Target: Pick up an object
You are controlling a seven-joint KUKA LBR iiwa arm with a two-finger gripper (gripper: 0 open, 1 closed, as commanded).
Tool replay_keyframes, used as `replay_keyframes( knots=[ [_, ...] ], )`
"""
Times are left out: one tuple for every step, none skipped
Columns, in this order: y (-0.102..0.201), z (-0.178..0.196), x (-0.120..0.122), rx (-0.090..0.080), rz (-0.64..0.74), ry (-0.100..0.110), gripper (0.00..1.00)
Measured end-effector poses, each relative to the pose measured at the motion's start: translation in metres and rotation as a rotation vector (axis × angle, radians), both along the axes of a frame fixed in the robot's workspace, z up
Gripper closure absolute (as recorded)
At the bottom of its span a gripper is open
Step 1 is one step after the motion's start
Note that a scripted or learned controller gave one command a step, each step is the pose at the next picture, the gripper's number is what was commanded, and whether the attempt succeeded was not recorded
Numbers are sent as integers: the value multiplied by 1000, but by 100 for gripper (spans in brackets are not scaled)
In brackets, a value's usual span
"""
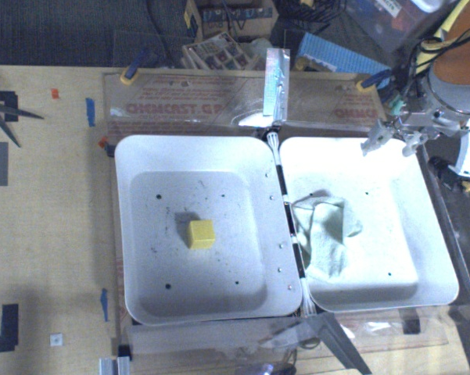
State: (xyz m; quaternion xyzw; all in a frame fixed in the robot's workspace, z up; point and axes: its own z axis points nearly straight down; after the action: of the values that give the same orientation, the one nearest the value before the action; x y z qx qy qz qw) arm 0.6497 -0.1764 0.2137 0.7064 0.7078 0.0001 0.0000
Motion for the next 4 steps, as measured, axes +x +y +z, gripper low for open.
replay_keyframes(
  knots=[
    [72, -65, -27, 0, 65, 0, 0],
    [90, 5, 12, -1, 37, -2, 0],
    [173, -15, 16, 0, 41, 2, 0],
    [174, -3, 17, -1, 44, -3, 100]
  ],
)
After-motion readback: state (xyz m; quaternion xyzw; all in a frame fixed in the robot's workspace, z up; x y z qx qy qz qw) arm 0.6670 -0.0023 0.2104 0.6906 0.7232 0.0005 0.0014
